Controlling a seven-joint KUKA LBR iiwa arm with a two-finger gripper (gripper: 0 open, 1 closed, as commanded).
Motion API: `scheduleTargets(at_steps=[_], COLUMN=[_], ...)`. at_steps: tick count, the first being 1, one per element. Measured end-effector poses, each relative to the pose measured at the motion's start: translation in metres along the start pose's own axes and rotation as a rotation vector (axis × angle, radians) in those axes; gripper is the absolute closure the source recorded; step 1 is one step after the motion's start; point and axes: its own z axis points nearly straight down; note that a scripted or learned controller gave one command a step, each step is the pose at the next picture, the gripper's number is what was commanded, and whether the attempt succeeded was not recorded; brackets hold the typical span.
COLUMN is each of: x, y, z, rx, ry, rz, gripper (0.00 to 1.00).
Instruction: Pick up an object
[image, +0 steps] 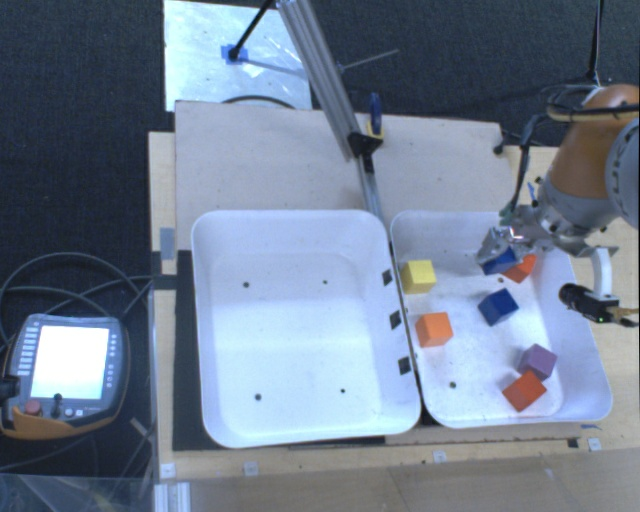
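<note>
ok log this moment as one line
arm: over right white bin | gripper: low at far-side blue cube, beside red-orange block | grasp: unconfirmed | left white bin: untouched

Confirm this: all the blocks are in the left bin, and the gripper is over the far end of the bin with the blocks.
Not quite. The camera view shows the blocks, among them the yellow block and the purple block, in the right bin, not the left bin. The gripper is indeed over that bin's far end.
</note>
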Motion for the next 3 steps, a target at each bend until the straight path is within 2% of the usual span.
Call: scheduleTargets(at_steps=[2, 3], x=[0.011, 0.066], y=[0.004, -0.012], z=[-0.118, -0.105], rx=[-0.002, 0.006], ry=[0.000, 0.002], rz=[0.000, -0.003], gripper=[1.00, 1.00])
